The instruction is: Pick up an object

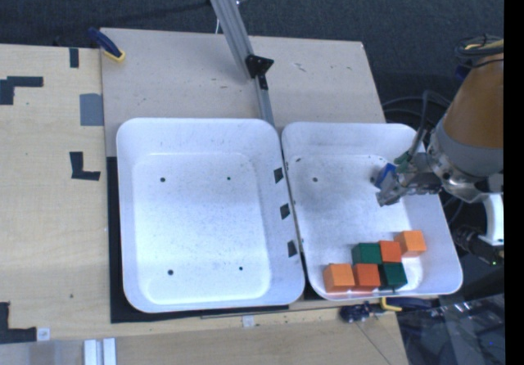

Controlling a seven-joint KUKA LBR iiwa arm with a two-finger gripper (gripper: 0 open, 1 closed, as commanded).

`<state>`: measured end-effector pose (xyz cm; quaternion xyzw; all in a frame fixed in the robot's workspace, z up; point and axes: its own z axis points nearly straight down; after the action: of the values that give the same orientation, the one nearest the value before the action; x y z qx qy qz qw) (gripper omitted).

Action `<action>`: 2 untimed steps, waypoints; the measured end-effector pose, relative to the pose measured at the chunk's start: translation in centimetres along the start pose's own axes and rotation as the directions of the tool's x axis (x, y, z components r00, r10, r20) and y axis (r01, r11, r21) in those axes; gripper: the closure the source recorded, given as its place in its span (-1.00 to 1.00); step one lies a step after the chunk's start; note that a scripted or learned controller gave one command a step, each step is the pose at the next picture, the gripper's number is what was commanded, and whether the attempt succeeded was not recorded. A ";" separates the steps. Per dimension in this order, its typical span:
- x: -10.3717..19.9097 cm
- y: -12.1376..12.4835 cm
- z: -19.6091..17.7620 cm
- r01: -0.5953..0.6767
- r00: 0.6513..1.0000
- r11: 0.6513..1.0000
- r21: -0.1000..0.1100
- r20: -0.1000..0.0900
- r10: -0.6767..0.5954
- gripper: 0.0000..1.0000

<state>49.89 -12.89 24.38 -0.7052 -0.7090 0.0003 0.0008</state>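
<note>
Over the right shallow white plastic bin (pixel 352 142) I hang with my jaws (pixel 391 187), near its far right part, above a bare patch of the floor. How far they stand open I cannot tell, because they look small and blurred from the camera; I see no object between them, so I judge that I carry nothing.

The things to pick lie well apart from me, in the near right corner of the same bin: a cluster of small cubes. One orange cube (pixel 338 276) is at the left end, a second orange cube (pixel 368 275) sits just beside it, then a dark green cube (pixel 394 275). Behind them are another green cube (pixel 367 254), an orange cube (pixel 390 251) and, a little apart toward the wall, one more orange cube (pixel 413 241).

To do this step well, I think I should travel toward the near corner and choose a cube at the edge of the group. The left orange cube looks the easiest, since its left side is free. I should come down straight and centred, so that one finger does not land on a neighbour.

What stands in the way is mostly the crowding: the cubes touch each other, and the bin wall is close to them. The left white bin (pixel 131 191) and the grey slanted pole (pixel 229 11) over the pale wooden surface (pixel 49 110) are far from my path.
</note>
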 end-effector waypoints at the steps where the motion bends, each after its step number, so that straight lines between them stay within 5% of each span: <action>1: 6.1 1.2 -0.4 0.003 1.000 1.000 -0.001 -0.001 -0.003 1.00; 2: 12.3 2.3 0.4 0.003 1.000 1.000 0.001 -0.001 -0.003 1.00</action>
<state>52.13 -0.54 24.03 -0.7042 -0.7100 0.0002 0.0014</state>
